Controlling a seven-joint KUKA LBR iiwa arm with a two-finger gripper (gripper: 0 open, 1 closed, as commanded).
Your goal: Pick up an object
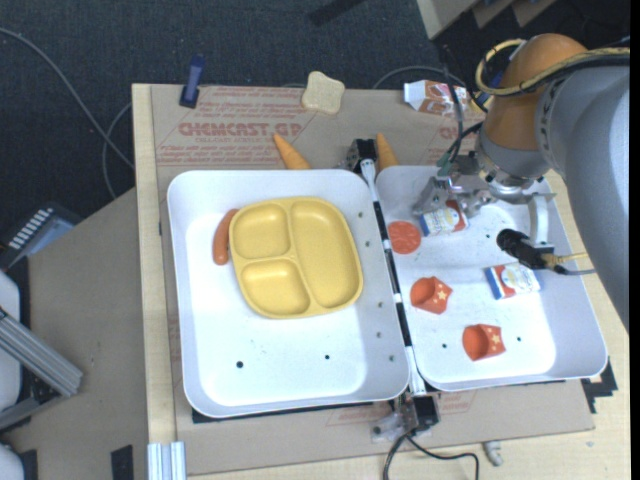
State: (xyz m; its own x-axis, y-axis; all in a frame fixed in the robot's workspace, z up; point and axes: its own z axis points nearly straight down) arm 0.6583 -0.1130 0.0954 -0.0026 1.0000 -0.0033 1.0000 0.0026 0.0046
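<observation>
One yellow tray (pixel 295 256) in left bin (pixel 200 268)

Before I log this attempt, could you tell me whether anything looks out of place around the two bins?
Yes. A bread slice, a carrot and a small carton lie on the bench behind the bins. In the left bin, a sausage sits beside the yellow tray, partly under its rim.

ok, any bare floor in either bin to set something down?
Left bin: open floor below the yellow tray, toward the near rim. Right bin: small gap between the two red blocks and the carton. Crowded by the gripper.
</observation>
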